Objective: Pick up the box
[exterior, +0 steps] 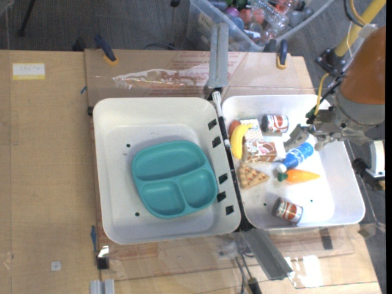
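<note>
Nearest the lens, a red can [288, 211] lies at five o'clock in the right bin [349, 207]. By my judgement nothing is done yet: the box [262, 149] lies unlifted left of the bin's centre, touching a banana [237, 138] at nine o'clock. The gripper [308, 131] hovers at two o'clock; I cannot tell its state. No label is legible.

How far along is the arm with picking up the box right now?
Nothing looks done yet: the box lies in the right bin, among the banana, bottle and pizza slice. In hand: the gripper hangs over the bin's upper right, beside the bottle. Left: reach the box, grip and lift it.
</note>
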Action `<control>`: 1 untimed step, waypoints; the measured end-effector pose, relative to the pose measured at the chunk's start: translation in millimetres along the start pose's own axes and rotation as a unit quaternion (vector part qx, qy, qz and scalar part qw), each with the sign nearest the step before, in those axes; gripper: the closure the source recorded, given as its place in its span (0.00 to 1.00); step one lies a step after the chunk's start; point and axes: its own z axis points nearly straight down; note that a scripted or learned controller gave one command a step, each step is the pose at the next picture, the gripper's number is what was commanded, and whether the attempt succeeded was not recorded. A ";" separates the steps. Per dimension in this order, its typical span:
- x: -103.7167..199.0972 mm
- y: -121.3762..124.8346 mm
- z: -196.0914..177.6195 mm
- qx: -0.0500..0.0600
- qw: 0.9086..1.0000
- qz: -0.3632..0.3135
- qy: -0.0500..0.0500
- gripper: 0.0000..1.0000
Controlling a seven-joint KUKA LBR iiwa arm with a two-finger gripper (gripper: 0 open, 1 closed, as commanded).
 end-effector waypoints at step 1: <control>-12.0 94.5 107.5 -0.004 0.999 -0.038 -0.002 0.00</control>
